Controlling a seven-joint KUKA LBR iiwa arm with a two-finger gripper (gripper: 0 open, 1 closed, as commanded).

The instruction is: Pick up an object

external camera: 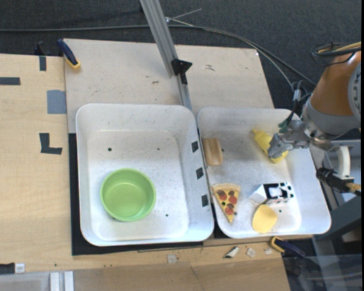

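Left bin (85,162): one green bowl (128,194) sits upright in its front-left part, clear of the walls. Nothing else of note in there.

Right bin (309,220), starting at its left wall: a tan wooden block (213,151) lies just beside the divider. In front of it a pizza slice toy (227,200) lies flat, tip toward the front edge. Further right, a black-and-white patterned toy (275,192) is touching or nearly touching a yellow round piece (264,220) just in front of it.

Back-right part of the right bin: a yellow object (264,140) lies on the floor, and the gripper (279,148) is down right at its right end, seemingly in contact. Can't tell if the fingers are spread or closed, or if the yellow object is actually between them, since the wrist blocks that spot. The grey arm with orange band (337,90) comes in from the right over the bin edge.
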